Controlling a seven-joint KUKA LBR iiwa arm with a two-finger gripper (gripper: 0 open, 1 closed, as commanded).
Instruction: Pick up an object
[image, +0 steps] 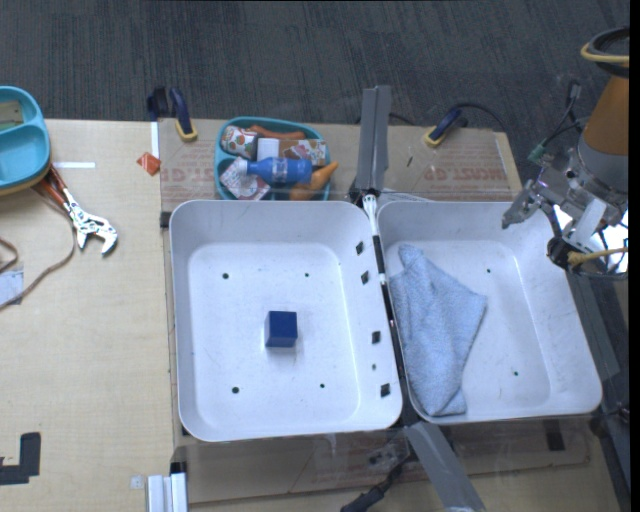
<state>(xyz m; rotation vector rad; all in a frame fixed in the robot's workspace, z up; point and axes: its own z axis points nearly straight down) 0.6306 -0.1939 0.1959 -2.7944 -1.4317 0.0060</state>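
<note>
A small dark blue cube (282, 329) sits alone near the middle of the left white bin (200, 400). A crumpled pale blue cloth (436, 325) lies against the left side of the right white bin (560, 390). My gripper (533, 237) hangs over the right bin's far right corner, well away from both the cloth and the cube. Its two fingers stand apart, so it is open, with nothing between them. The grey arm with its orange band (610, 110) rises behind it at the right edge.
Behind the left bin stands a teal tub (232, 135) holding several small items. On the wooden bench at the left lie a wrench (88, 228) and a blue tray (22, 140). Clamps (178, 110) grip the bench's far edge.
</note>
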